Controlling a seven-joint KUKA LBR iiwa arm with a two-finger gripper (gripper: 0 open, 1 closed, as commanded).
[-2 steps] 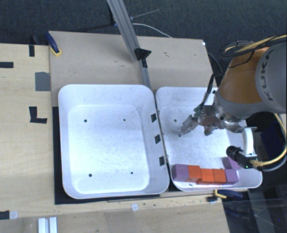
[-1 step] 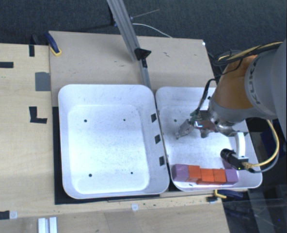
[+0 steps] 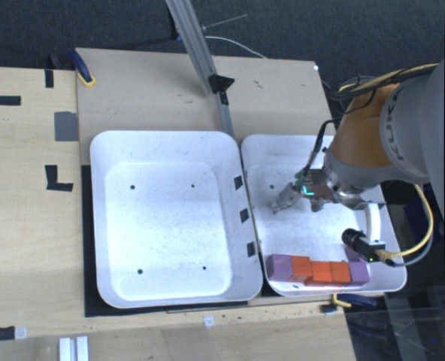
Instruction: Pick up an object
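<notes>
The bench (image 3: 170, 89) carries two shallow white bins side by side, their inner rims touching along the middle. The left bin (image 3: 106, 201) has a wide bare floor with open room right out to all four walls. The right bin (image 3: 279, 156) holds a row of blocks pushed against its near wall: one purple block (image 3: 280, 267) at the left end, two orange blocks (image 3: 320, 271) in the middle, and another purple piece (image 3: 359, 271) at the right end, all touching in a line. The rest of that floor is open. The gripper (image 3: 286, 200) hangs over the middle of the right bin, well apart from the blocks; I cannot tell whether it is apart or together.
</notes>
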